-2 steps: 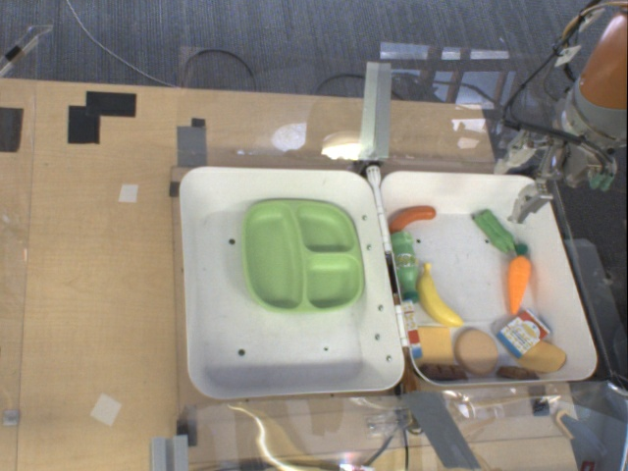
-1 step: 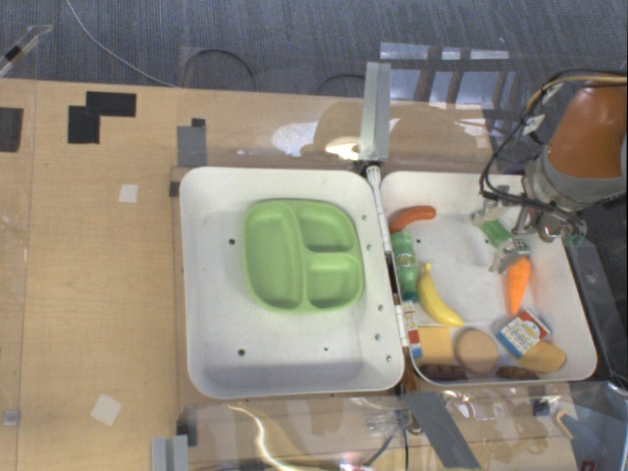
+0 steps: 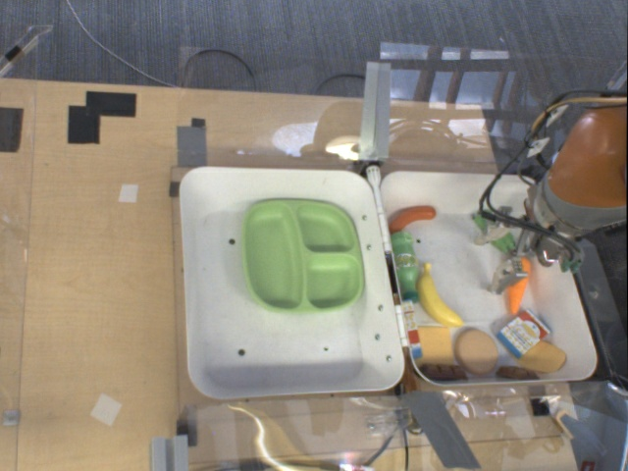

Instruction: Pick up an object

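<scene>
Now over the right bin [image 3: 585,334], gripper [image 3: 517,275] down at the carrot [image 3: 517,293].
Carrot lying near the bin's right wall, long axis running roughly up-down in the camera view, tip just under the fingertips, touching or nearly so. Cannot tell whether the claw is spread or clenched. Banana [image 3: 438,300] well off to the left, green tray [image 3: 300,253] in the left bin.
</scene>
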